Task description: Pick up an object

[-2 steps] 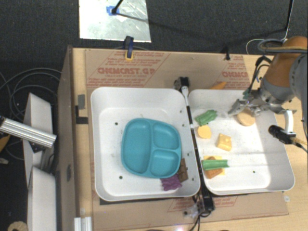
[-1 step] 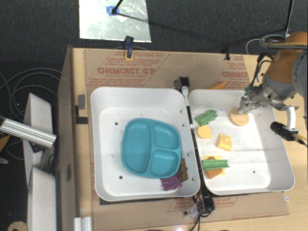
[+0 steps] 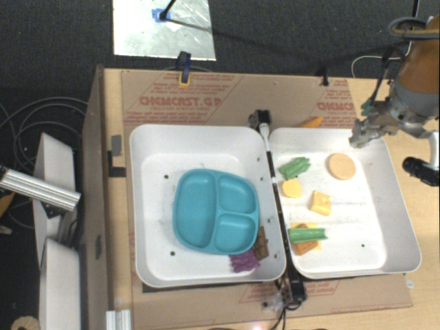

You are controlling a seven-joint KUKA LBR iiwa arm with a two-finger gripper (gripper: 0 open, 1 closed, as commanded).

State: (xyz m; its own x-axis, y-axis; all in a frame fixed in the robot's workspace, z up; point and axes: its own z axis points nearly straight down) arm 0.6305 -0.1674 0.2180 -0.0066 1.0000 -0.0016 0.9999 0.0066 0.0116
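Scene: Two shallow white bins sit side by side on a bench, seen from above at a slant.

Arm: The grey arm reaches in from three o'clock; its gripper [image 3: 362,135] hovers over the far edge of the right bin [image 3: 385,205], at about one o'clock of that bin.

Tool state: Too small and blurred to tell how far it is open; nothing is visible in its grasp.

Candidates: The right bin holds the loose items, probably scattered apart so each can be grasped singly. A round tan disc [image 3: 341,166] lies nearest the gripper, toward seven o'clock from it. A green piece [image 3: 295,166] rests at the bin's ten o'clock, a small yellow round [image 3: 292,188] just below it, a yellow wedge [image 3: 320,202] near the centre, and a green-and-orange piece [image 3: 306,236] at seven o'clock.

Left bin: A teal divided plate [image 3: 216,212] fills the middle; a purple item [image 3: 241,261] and a brown one [image 3: 262,246] sit at its five o'clock edge.

Stray: An orange piece [image 3: 311,122] lies outside the bins at twelve o'clock.

Progress: No pick appears made yet; the disc looks the likeliest target, by position.
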